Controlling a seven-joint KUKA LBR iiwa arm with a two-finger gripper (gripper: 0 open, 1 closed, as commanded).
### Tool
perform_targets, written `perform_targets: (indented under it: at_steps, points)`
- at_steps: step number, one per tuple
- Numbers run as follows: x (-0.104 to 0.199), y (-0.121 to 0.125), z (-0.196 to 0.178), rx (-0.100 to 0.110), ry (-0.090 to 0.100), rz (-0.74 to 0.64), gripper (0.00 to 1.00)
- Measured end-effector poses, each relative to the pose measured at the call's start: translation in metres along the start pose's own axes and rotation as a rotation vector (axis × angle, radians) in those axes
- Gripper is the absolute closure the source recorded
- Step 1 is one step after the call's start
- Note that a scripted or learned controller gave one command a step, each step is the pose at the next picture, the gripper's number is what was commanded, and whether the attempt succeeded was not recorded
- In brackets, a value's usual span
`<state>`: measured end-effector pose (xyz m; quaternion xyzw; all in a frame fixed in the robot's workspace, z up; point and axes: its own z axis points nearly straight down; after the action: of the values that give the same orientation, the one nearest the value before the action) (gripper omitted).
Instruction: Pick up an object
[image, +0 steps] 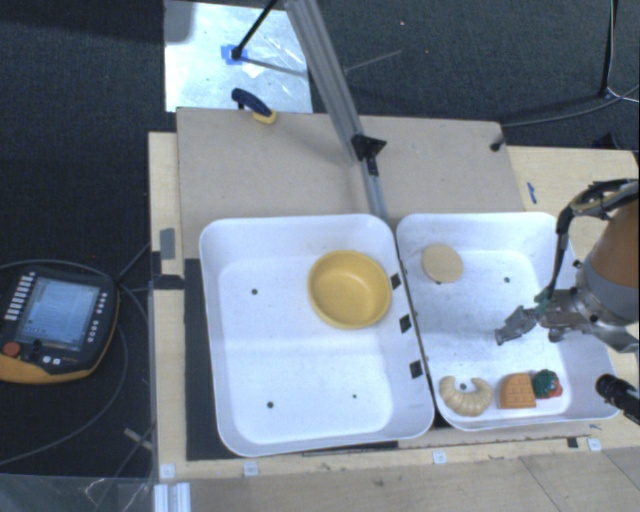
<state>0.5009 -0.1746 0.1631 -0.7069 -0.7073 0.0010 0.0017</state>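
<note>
In the right bin (480, 300) the things to pick lie in two places: a flat, round, tan disc (441, 264) near the far left corner, and along the near wall a row of three, a pale curled ridged piece (466, 395), an orange-brown square piece (517, 391) just beside it, and a small red and green item (546, 383) touching that square's right side. The tool (518, 326) hangs over the bare middle of this bin, between the disc and the row and apart from all of them; nothing lies in it, and whether it is wide or narrow I cannot tell. The grey arm (605, 290) enters from the right edge. The left bin (290, 400) sits touching the right one and holds a yellow bowl (349, 288), upright, near its far right corner. Both bins rest on a black mat on a pale wooden desk (260, 160), with a brown board behind them and a metal pole (335, 90) slanting across it. On the dark carpet floor to the left lies a control pendant (55, 323) with a lit screen and a trailing cable.
</note>
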Motion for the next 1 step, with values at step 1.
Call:
perform_targets:
  at_steps: [1]
  points:
    - [-0.0014,-0.0094,0.0472,-0.001,0.000,0.001,0.00]
